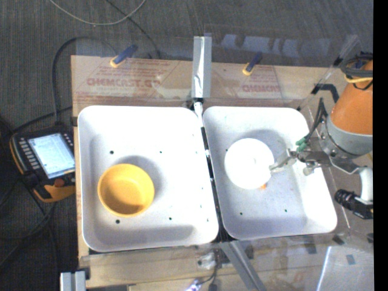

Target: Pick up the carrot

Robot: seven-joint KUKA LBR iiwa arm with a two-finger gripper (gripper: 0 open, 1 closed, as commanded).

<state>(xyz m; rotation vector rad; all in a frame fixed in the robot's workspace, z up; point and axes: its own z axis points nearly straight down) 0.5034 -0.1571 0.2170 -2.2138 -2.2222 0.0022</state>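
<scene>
The tool point(280, 164), its state impossible to tell, hangs beside the white plate point(248, 162) in the right bin point(315, 214), near a small carrot point(264, 188) at the plate's lower edge.

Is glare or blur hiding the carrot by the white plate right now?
Camera view: the white plate is blown out, featureless; the carrot is a tiny orange speck at its lower right rim; the claw looks soft against the right bin.

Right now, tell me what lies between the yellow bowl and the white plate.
In the camera view, bare bin floor, then the two bins' adjoining walls, separate the yellow bowl from the white plate. No loose object lies between them.
</scene>
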